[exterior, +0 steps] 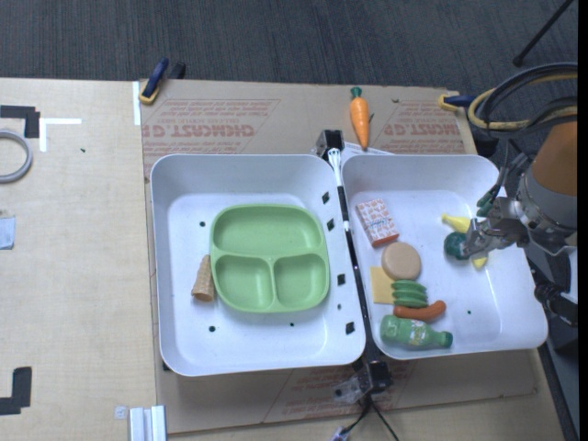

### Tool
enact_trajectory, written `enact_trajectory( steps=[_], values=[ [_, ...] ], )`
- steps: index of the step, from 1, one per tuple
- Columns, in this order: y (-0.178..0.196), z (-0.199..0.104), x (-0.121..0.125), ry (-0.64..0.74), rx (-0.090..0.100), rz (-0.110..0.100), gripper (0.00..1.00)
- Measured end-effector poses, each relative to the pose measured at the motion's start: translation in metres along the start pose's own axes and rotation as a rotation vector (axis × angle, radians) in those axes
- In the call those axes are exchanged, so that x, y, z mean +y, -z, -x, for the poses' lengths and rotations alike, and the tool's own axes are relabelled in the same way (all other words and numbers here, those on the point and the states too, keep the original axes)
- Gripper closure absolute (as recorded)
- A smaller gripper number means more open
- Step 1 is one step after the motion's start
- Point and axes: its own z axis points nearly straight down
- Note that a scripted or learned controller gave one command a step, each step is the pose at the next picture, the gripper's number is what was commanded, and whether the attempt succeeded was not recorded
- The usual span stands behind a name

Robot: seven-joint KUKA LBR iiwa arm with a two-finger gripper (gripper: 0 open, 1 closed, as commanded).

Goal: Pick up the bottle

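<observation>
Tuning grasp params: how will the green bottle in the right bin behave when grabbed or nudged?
The green bottle lies on its side near the front wall of the right bin, so it may roll if nudged. It looks like a glossy plastic toy: probably stiff, light and somewhat slippery. A sausage lies close behind it, so a wide grab could catch that too.

Arm reaches in from right, wrist bent low; claw (480, 237) blurred, state unclear.

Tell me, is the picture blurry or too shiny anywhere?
In the camera view, the green plastic bottle lying on its side looks sharp; the shallow white right bin is bright without harsh glare; the two-finger gripper looks a bit smeared.
</observation>
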Motion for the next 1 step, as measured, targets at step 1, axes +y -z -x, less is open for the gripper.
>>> enact_trajectory(
  steps=[1],
  values=[
    [-0.0708,-0.0492,-0.0346,-0.037,0.000,0.000,1.00]
  ],
)
